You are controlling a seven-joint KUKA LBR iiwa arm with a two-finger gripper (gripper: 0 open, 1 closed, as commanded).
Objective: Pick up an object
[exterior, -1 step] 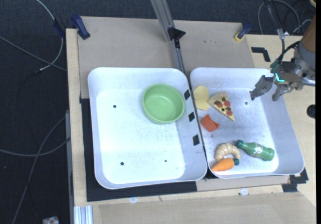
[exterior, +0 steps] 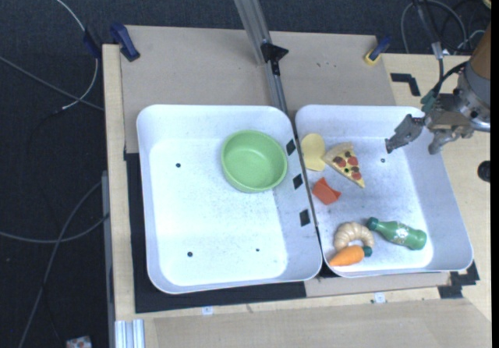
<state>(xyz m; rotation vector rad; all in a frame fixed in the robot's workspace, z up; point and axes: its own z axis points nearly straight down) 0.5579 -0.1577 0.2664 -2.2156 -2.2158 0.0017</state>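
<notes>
My gripper (exterior: 419, 136) hangs spread and bare over the right bin's (exterior: 452, 206) far corner. I'm only approaching: the pizza (exterior: 345, 164) lies nearer the bin's middle, so next I shift there and descend.

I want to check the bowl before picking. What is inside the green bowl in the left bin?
The green bowl stands upright in the left bin, and only its own green bottom is seen inside. What lies under the bowl is covered.
</notes>
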